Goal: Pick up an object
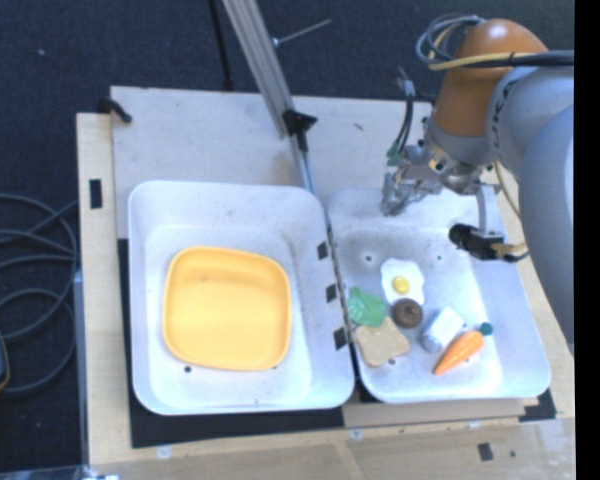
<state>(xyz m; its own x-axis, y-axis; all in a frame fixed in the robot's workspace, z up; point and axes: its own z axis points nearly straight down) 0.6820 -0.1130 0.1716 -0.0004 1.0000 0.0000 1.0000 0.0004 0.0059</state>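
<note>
The right bin holds a fried egg, a brown round piece, a green leafy piece, a slice of toast, a small white and grey object and an orange carrot. My gripper hangs over the bin's far left corner, above and apart from the food items. Nothing shows between its fingers. The arm's orange band is above the wrist at upper right.
The left bin holds a yellow square plate. A slanted metal pole rises from the bench behind the bins. Cables lie on the dark floor at left. A black part of the arm overhangs the right bin's far side.
</note>
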